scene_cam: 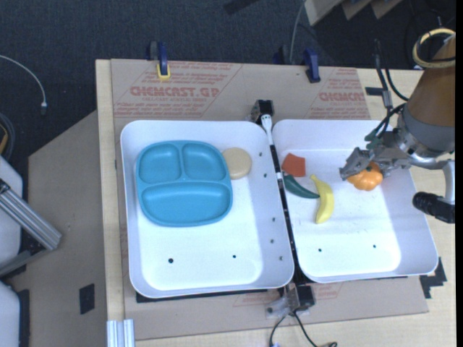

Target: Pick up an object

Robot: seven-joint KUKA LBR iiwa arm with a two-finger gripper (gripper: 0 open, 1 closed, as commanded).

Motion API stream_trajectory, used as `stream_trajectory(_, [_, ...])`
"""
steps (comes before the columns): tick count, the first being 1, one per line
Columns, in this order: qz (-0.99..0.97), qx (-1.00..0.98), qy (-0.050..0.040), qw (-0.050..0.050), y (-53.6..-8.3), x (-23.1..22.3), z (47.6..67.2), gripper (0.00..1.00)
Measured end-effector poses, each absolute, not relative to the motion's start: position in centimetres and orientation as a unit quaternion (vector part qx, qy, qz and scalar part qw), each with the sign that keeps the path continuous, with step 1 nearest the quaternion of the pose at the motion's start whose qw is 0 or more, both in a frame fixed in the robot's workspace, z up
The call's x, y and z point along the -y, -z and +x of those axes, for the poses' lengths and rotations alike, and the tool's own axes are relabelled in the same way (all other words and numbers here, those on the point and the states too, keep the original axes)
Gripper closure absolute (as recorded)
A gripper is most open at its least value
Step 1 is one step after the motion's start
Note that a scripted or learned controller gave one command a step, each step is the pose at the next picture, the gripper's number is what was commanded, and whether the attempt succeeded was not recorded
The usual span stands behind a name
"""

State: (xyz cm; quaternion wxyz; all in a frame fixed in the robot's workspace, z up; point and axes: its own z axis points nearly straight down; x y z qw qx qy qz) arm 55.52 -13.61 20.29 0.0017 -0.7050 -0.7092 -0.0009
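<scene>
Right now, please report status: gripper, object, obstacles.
Gripper low in right bin, on orange object. Grasp unconfirmed. Banana nearby, apart.

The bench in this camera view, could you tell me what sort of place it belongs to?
Most likely a robotics lab set up for grasping trials: a robot arm reaches over two white bins clamped to a board, and they hold toy food such as a banana and a blue divided plate.

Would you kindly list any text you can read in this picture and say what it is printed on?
"CHEMCAST G.P": red print on the brown board behind the left bin.
A second red print on the board behind the right bin is partly cut off and blurred; unreadable.
</scene>
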Motion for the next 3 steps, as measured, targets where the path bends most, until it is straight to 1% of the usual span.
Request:
stream_trajectory(1, [-0.705, 0.709, 0.0002, 0.002, -19.6, 8.4, 56.7, 1.0])
stream_trajectory(2, [-0.705, 0.709, 0.0017, -0.001, -20.7, 3.6, 58.6, 1.0])
stream_trajectory(3, [-0.705, 0.709, 0.0015, 0.0, -20.2, -2.0, 60.0, 1.0])
